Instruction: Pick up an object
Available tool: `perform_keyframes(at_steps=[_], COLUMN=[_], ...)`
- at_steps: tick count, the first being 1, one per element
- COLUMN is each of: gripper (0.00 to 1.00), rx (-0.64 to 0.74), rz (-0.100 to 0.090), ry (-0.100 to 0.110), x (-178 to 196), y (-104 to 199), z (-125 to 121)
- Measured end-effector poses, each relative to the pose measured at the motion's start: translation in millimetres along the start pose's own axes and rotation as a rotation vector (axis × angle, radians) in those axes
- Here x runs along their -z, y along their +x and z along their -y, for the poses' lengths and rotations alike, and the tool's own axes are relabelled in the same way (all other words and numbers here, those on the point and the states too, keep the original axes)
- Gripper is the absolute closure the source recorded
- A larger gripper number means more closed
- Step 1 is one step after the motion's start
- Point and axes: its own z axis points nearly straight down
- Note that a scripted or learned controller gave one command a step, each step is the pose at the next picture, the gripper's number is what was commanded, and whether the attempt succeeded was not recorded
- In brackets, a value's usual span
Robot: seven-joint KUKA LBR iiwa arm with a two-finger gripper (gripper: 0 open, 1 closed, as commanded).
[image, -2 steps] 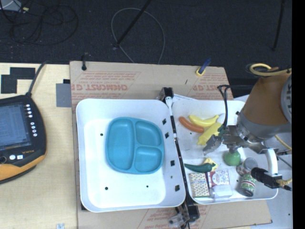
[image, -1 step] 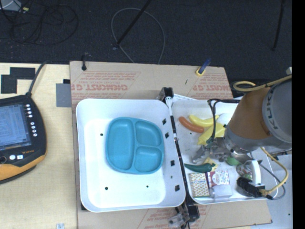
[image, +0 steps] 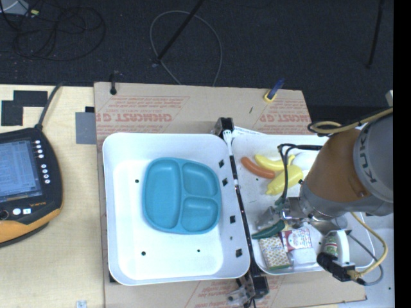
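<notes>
Two bins; claw [image: 280,214] low in right bin [image: 243,147], fingers perhaps obscured.

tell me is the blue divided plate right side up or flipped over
Right side up: the blue plate in the left bin shows its three hollow compartments facing the camera.

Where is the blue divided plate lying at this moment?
The blue divided plate lies flat in the left white bin, near its middle, across the divider from the right bin holding the banana.

A divided plate [image: 180,194] lies in the left bin [image: 122,236]; bananas [image: 280,170] in the right bin [image: 247,141].
</notes>
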Motion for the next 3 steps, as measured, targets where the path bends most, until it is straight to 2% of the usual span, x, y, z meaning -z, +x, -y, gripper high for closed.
perform_keyframes(at_steps=[1, 2, 3], gripper=[0.0, 0.0, 0.0], rx=[0.007, 0.006, 0.0], rz=[0.0, 0.002, 0.004], ry=[0.0, 0.002, 0.001], x=[-0.5, -1.4, 18.5], y=[12.6, -6.7, -75.7], z=[-58.3, -138.5, -130.5])
